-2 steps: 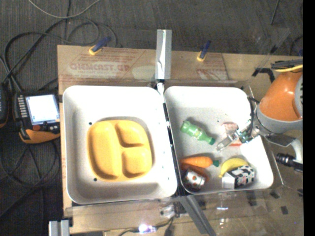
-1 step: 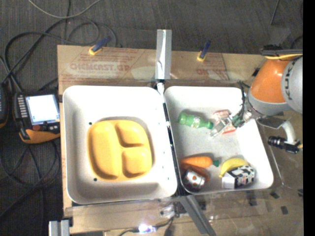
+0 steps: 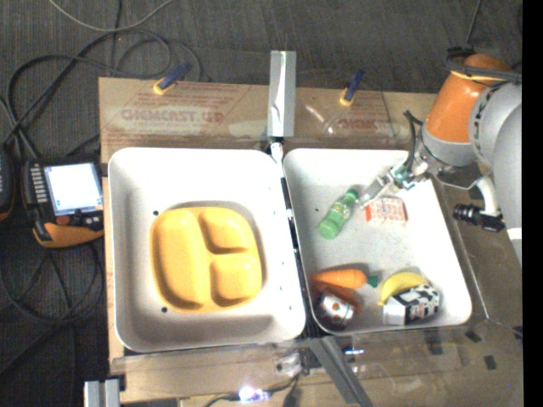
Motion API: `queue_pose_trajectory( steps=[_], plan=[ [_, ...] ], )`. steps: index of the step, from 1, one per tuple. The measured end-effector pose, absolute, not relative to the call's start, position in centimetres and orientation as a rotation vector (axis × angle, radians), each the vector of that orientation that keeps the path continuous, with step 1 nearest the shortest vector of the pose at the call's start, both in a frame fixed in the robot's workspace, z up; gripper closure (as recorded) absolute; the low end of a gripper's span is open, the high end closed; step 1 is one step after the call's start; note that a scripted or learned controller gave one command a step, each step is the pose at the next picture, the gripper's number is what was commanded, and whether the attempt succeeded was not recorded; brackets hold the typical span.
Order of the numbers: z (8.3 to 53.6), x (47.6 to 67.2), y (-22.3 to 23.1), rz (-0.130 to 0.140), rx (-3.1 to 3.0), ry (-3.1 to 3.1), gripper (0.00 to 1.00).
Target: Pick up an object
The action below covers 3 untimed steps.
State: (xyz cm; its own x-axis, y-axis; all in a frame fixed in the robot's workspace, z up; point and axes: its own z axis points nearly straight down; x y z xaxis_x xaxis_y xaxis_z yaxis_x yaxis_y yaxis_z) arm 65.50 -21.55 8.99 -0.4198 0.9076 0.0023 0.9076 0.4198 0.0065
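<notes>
A rounded pale grey arm casing (image 3: 502, 134) is seen, ringed by a glossy orange band (image 3: 454, 108); a slim metallic two-finger gripper (image 3: 399, 176) with greenish fittings is carried, and a thin dark cable is run beside it

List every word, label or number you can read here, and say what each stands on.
Cardboard sheet: faint red print, too blurred to read.
Small carton: red marks, unreadable.
Black-and-white box: pattern, no legible text.
Screen: glowing, nothing readable.

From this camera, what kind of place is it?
Likely a robot-grasping lab bench: two shallow white bins, a grey-and-orange robot arm, toy food such as a plastic orange carrot, loose cables on carpet.
</notes>
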Motion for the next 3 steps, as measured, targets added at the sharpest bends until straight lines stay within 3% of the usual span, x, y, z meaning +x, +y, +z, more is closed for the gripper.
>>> queue_pose_trajectory(
  steps=[1,2,3],
  plan=[
    [9.9,65.6,-21.7,0.002,1.684,2.637,1.00],
    [9.8,65.5,-21.7,0.001,1.685,2.641,0.00],
    [14.3,65.2,-22.2,-0.001,1.753,2.606,0.00]
  ],
)
